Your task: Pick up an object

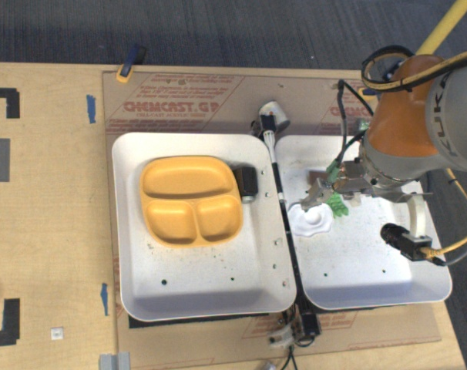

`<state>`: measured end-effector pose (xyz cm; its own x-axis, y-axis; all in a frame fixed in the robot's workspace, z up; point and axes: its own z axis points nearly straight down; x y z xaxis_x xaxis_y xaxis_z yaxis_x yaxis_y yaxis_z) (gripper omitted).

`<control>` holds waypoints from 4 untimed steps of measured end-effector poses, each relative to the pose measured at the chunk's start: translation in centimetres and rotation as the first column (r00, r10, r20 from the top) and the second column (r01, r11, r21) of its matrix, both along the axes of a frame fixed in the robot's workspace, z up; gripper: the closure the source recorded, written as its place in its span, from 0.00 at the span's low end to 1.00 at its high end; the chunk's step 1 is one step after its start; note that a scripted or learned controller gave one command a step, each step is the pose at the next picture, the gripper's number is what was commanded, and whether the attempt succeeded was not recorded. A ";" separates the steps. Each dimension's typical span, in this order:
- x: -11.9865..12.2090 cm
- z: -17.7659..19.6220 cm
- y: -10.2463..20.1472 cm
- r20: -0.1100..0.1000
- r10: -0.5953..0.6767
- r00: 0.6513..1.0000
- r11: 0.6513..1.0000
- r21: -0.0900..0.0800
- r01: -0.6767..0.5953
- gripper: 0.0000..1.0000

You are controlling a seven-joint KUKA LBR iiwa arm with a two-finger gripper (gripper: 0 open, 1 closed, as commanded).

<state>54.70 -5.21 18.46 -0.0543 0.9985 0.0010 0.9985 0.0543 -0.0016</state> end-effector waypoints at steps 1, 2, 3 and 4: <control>4.6 -0.2 -5.0 0.002 0.031 1.000 1.000 -0.002 -0.031 0.00; -0.7 -9.9 -7.6 0.003 -0.020 1.000 1.000 -0.002 0.020 0.00; 5.2 -9.8 -4.6 0.007 0.193 0.981 0.981 -0.005 -0.193 0.00; 9.0 -9.9 -4.6 0.006 0.093 0.996 0.996 -0.002 -0.093 0.00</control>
